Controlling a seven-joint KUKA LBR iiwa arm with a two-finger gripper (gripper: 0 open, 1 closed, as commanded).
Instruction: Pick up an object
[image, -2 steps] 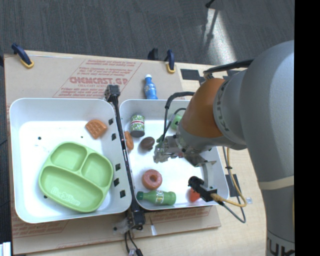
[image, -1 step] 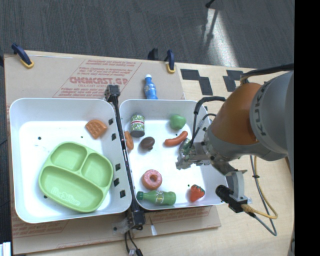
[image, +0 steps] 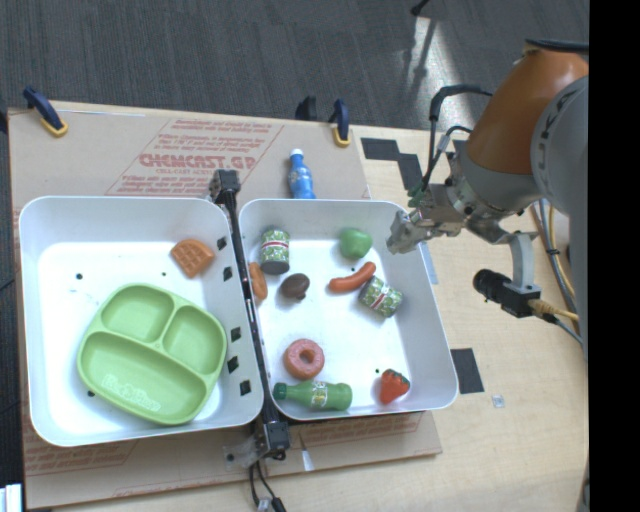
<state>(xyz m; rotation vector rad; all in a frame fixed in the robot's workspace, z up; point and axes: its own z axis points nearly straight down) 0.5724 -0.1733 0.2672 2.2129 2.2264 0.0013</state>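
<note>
The gripper (image: 402, 236), finger state I cannot tell, is hovering at the right bin's (image: 425, 300) upper right rim, just beside the green ball (image: 354, 242) above the sausage (image: 352, 278) lying slantwise, upper end rightward.

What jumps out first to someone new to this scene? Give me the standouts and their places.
The big green divided plate fills much of the left bin, with a waffle-like orange piece above it. The right bin is scattered with toy food: a pink donut, a green bottle along the near wall and a strawberry in the near right corner. The gripper hangs at that bin's far right corner.
</note>
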